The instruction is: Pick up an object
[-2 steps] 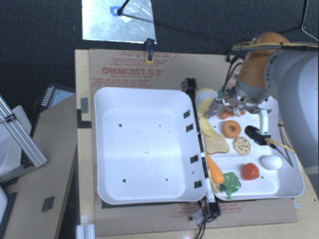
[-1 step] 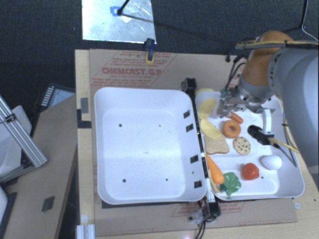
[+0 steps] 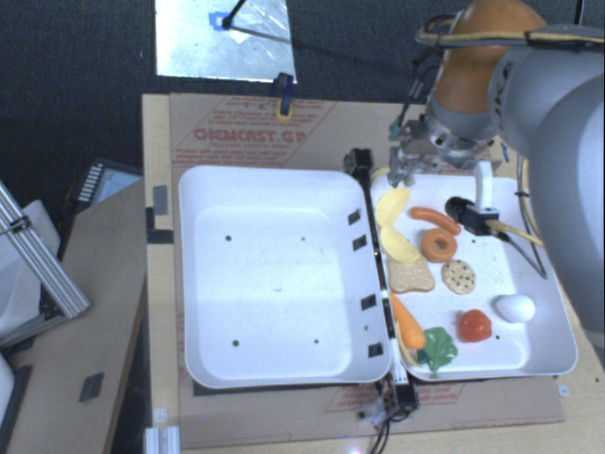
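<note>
Over the right bin's (image 3: pixel 544 353) far-left corner my pincer (image 3: pixel 401 170) hangs; whether it's open or gripping anything, I cannot tell. Just nearer lies the banana (image 3: pixel 392 223), close beneath it.

A: Right bin (image 3: pixel 548 348) contents?
B: Toy food, all lying flat. Yellow banana (image 3: pixel 393 223) along left wall, tan cracker (image 3: pixel 411 276) just below it. Orange sausage (image 3: pixel 434 218) at upper middle, brown donut (image 3: pixel 439 245) just beneath.
A: Rest?
B: Speckled cookie (image 3: pixel 459 276) right of cracker. Carrot (image 3: pixel 407 323) plus green leaf (image 3: pixel 438 346) at lower left. Red tomato (image 3: pixel 475 325) and white egg (image 3: pixel 515 307) at lower right, close together.
</note>
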